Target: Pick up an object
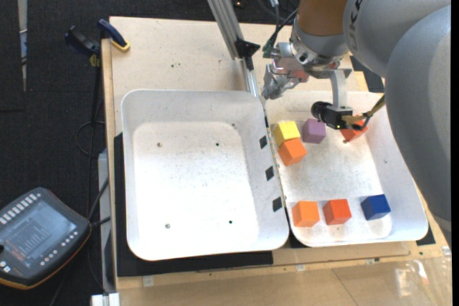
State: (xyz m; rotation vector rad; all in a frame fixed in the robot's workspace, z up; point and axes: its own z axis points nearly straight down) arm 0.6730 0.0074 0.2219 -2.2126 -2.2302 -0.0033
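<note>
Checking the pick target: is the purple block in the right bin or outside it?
In. The purple block sits on the right bin's floor near its far end, beside the yellow block.

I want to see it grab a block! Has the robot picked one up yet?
Not yet. All the blocks sit in the right bin: yellow block, purple block, orange block, and a front row of orange, red-orange and blue. The gripper hovers above the bin's far-left corner. Reaching down, grabbing and lifting remain.
</note>
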